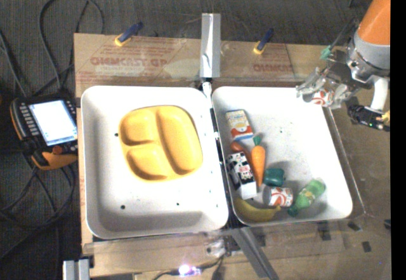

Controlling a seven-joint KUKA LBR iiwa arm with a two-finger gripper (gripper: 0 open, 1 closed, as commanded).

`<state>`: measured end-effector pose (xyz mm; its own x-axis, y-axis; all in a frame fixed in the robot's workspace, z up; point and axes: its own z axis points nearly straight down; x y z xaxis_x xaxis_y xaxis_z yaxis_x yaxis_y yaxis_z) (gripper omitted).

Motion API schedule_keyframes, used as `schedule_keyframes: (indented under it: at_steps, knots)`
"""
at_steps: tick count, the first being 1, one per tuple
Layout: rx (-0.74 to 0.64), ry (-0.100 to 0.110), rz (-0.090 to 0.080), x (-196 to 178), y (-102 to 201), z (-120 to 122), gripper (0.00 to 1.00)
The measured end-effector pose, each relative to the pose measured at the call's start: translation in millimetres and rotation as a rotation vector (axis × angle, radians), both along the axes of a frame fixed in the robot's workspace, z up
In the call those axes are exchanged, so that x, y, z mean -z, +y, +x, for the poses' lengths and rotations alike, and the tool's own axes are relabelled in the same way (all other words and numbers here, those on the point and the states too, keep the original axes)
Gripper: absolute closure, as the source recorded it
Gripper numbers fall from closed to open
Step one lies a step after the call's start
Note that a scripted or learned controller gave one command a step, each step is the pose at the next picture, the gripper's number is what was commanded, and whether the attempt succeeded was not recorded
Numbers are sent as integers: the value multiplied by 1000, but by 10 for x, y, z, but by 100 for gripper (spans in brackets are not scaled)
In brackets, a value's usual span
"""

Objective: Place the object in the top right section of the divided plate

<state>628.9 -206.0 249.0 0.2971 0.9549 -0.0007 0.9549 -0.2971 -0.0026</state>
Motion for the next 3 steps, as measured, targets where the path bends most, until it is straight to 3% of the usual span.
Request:
schedule_keyframes:
  at_steps: [1,2,3]
  knots:
    - [-172,1,0,283,711,235,100]
    - [-442,-1,1,172,1503,395,100]
    - [-336,0,1,137,1851,-327,100]
